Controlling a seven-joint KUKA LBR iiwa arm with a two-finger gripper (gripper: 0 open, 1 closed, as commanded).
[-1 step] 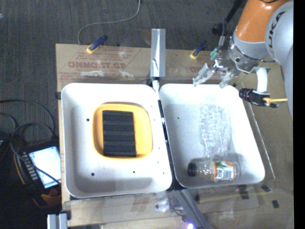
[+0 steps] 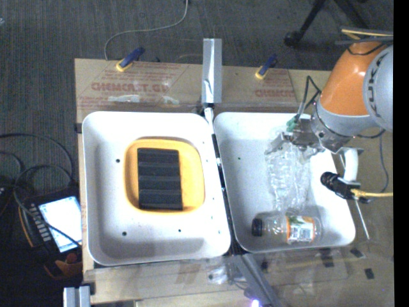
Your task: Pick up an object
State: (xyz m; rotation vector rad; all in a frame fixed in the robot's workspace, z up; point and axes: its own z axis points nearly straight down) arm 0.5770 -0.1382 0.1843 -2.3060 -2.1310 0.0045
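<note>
Open floor (image 2: 246, 171) beside crumpled plastic (image 2: 284, 171)

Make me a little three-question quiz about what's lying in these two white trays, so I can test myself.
1. True or false: the yellow and black sponge lies in the tray on the right of the picture.
2. Which lies nearest the front wall of the right bin? A. the clear bottle with the dark cap B. the crumpled clear plastic C. the sponge
3. Fill in: the robot arm has an ______ band above its wrist.

Key: 1. False, it lies in the left bin. 2. A. 3. orange.
</note>
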